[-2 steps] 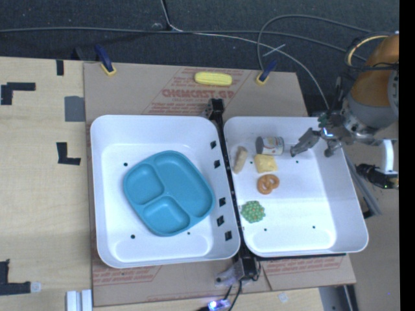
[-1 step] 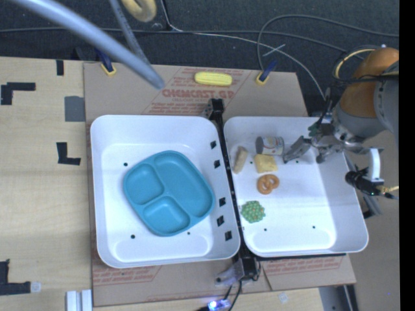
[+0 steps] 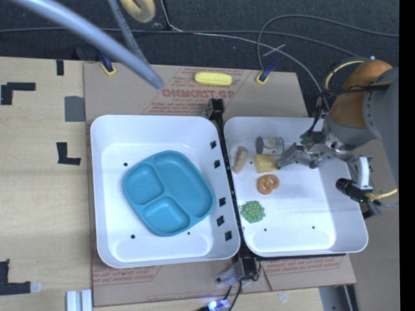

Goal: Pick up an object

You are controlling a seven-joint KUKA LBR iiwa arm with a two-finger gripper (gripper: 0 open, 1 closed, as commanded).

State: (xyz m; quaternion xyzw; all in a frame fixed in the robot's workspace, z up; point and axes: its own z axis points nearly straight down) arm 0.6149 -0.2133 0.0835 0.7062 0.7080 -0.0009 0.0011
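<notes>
Claw: above the right bin, upper middle; open or closed cannot be told; nothing seen gripped
Yellow piece: just left of the claw tip
Pretzel: below the yellow piece
Green item: lower left of the right bin
Left bin: holds a blue divided plate
Desk: yellow corn lies behind the bins

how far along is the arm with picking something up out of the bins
Done: the grey arm's claw has reached into the right white bin, beside the pale yellow wedge and small grey can. In hand: nothing visibly lifted. Left: gripping and raising an object; the brown pretzel, green broccoli-like piece and beige oblong piece all lie on the bin floor.
</notes>
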